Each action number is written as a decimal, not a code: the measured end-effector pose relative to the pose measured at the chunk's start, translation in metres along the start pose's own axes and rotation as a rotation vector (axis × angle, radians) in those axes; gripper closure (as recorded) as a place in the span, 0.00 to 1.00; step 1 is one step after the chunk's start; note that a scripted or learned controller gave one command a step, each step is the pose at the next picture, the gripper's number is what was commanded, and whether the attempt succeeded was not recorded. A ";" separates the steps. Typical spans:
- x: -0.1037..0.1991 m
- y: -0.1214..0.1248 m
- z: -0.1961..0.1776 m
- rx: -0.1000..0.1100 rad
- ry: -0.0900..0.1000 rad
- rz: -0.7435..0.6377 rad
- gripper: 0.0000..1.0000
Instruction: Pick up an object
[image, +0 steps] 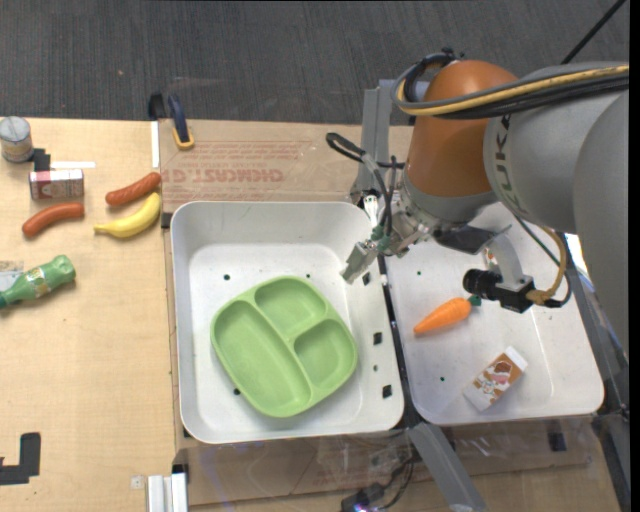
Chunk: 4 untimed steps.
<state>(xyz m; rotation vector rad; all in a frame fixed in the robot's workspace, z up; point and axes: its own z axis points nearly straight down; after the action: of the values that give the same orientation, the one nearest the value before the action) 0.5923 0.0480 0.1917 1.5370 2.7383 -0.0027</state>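
Observation:
My gripper (370, 266) hangs over the ridge between the two white bins, at the upper right corner of the left bin (190, 300). Its fingers stand open and nothing is between them. A green divided plate (285, 345) lies in the left bin, below and left of the gripper. In the right bin (560, 390) an orange carrot (443, 315) lies to the lower right of the gripper, and a small white and red carton (496, 379) lies nearer the front. The gripper touches none of these.
The grey arm with its orange band (455, 120) covers the back of the right bin. On the wooden bench to the left lie two sausages (132, 188), a banana (132, 220), a green bottle (38, 280), a small carton (55, 183) and a can (14, 137).

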 end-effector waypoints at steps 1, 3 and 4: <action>0.029 0.075 0.100 -0.001 0.000 0.118 0.00; 0.028 0.058 0.034 0.001 0.001 0.029 0.00; 0.136 -0.008 0.070 0.003 0.002 0.014 0.00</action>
<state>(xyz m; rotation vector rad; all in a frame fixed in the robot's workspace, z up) 0.5148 0.1596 0.1215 1.5584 2.7301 -0.0054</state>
